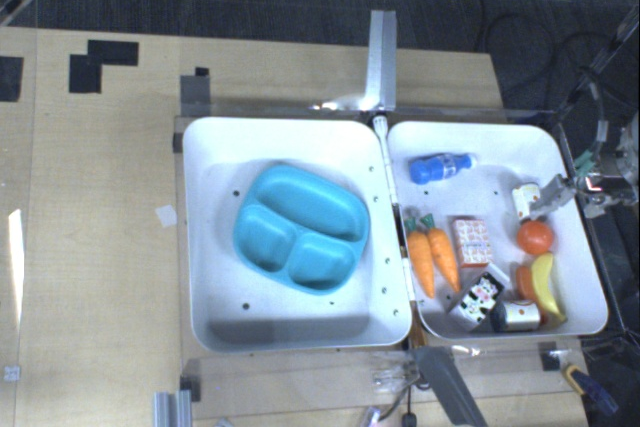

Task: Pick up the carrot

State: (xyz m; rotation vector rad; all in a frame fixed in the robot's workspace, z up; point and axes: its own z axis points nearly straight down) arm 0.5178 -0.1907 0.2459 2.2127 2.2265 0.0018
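Observation:
Two orange carrots with green tops lie side by side in the right bin [500, 147], near its left wall: one carrot [422, 263] on the left, the other carrot [444, 258] just to its right. My gripper [550, 196] reaches in over the bin's right rim. It hangs above the right side of the bin, close to a small white object [525, 199], about a hundred pixels right of the carrots. Nothing shows in its grasp.
Also in the right bin are a blue bottle [438, 167], a pink patterned box [471, 241], a red-orange round fruit [536, 237], a banana [545, 285], a small can [518, 315] and a black-and-white item [479, 298]. The left bin [215, 215] holds a blue divided plate [300, 227].

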